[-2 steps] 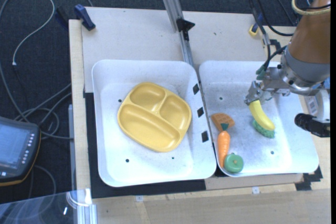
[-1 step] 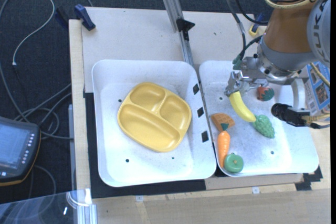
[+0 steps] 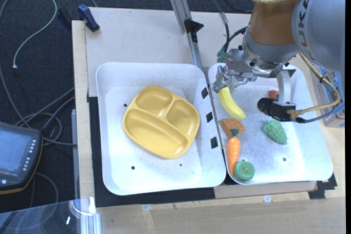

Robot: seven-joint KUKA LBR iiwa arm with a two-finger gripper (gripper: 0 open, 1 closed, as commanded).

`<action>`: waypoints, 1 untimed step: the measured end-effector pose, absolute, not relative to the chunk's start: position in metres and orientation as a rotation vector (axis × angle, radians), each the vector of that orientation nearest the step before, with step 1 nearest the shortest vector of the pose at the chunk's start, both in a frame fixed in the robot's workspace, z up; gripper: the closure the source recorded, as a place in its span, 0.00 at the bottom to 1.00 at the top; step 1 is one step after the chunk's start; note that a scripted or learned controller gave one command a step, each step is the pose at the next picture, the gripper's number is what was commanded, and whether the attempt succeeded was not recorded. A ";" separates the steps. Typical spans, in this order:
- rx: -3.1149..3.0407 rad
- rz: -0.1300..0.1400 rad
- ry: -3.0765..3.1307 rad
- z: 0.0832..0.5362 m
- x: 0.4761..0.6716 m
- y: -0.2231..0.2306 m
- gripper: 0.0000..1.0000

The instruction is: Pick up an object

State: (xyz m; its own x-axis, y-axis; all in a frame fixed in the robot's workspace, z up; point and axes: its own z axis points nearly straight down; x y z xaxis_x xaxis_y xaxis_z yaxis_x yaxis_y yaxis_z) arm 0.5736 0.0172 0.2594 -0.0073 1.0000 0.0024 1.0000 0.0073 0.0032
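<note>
Curved glossy banana (image 3: pixel 231 104) beneath jaws (image 3: pixel 222 80); ridged yellow tray (image 3: pixel 160 121).

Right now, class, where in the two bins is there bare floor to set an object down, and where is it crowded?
Free: the left bin floor around the yellow divided plate, widest along its near edge, and the right bin floor between the green apple and green bumpy toy. Crowded: its left edge, where banana, carrot and gripper cluster.

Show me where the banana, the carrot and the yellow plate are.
banana (image 3: pixel 231 105), camera view, middle of its curve.
carrot (image 3: pixel 233 153), camera view, middle of its orange body.
yellow plate (image 3: pixel 140 134), camera view, its left rim.
</note>
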 end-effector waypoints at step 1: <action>2.215 0.004 2.227 0.243 0.596 0.062 1.00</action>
